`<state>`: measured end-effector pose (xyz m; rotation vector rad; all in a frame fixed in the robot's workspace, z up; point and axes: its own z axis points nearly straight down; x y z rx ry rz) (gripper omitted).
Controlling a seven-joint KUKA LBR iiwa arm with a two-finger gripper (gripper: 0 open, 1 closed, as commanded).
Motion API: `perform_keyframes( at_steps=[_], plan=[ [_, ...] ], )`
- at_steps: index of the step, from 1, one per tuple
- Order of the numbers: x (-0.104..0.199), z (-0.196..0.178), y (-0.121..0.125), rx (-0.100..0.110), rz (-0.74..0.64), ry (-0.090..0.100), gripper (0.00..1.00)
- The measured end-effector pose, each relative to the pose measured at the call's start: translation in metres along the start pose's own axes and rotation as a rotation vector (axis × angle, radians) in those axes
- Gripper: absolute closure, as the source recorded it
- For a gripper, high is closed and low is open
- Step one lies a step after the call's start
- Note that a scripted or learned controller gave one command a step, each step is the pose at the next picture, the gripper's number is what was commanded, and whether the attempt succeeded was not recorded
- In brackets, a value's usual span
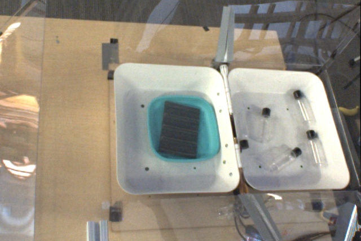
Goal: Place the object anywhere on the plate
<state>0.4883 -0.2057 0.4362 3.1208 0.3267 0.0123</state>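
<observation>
A teal plate (210,131) lies in the left white bin (130,138). On the plate rests a dark grey ribbed rectangular block (180,130), tilted slightly. The right white bin (333,172) holds several clear plastic vials with black caps: one at the far right (302,104), one near the middle (263,121), one at the lower right (314,147) and one lying at the front (282,158).
A metal divider bar (224,36) runs back from between the two bins. Small black clamps (112,53) (115,213) sit on the wooden bench beside the left bin. Metal framing and cables stand at the back right (321,31).
</observation>
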Motion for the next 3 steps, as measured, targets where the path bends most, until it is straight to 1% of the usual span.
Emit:
perform_keyframes(
  at_steps=[3],
  plan=[
    [0.0002,0.0002,-0.0002,0.001,0.001,0.000,0.00]
  ],
)
